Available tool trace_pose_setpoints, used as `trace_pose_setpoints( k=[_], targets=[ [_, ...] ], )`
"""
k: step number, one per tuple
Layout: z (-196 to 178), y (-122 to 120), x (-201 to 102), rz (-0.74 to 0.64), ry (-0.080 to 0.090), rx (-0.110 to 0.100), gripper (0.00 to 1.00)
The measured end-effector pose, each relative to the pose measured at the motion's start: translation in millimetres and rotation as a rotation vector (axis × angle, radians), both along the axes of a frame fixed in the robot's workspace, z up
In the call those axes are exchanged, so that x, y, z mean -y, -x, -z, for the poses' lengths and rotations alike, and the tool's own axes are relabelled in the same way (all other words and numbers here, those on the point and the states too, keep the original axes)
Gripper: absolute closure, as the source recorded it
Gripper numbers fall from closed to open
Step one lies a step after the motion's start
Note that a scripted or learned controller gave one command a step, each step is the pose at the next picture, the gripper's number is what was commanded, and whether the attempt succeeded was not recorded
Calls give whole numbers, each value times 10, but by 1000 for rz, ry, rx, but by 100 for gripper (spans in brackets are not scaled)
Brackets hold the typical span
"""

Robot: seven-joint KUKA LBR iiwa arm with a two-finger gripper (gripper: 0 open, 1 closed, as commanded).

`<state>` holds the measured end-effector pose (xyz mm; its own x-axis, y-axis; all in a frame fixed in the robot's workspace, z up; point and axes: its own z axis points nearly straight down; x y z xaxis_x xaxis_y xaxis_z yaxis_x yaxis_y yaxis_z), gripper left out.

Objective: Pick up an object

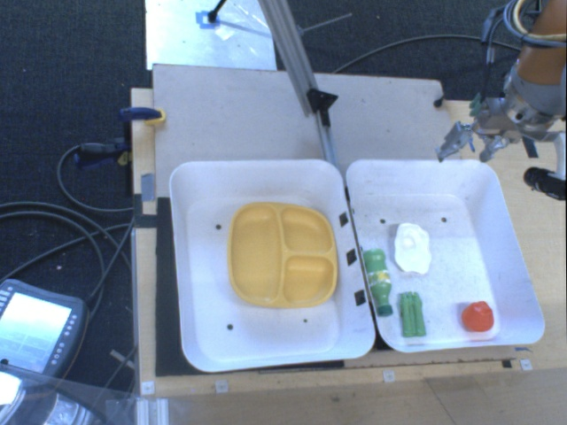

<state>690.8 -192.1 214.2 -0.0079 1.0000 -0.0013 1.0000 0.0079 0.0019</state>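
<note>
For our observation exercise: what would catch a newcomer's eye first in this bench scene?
Probably the yellow divided tray, lying alone in the left bin. Next, the small items in the right bin: a red tomato, a green bottle, a white piece. The gripper hangs over that bin's far edge.

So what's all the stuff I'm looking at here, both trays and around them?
white bins: two, side by side on the bench
divided plate: one, yellow, in the left bin
fried egg toy: one, white, middle of the right bin
bottle: one, green with a yellow band, at the right bin's left edge
green ridged piece: one, near the right bin's front
tomato-like toy: one, red, front right corner of the right bin
metal pole: one, grey, slanting over the bench
clamps: two, blue and yellow, left bench edge
cables: several, black, on the floor
handheld screen: one, lower left
arm: one, orange band
tool: one, above the right bin's far right corner, holding nothing
</note>
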Motion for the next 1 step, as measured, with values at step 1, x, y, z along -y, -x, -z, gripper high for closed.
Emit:
trace_pose_setpoints(
  k=[1],
  targets=[
    [-2,1,3,-1,1,0,0]
  ],
)
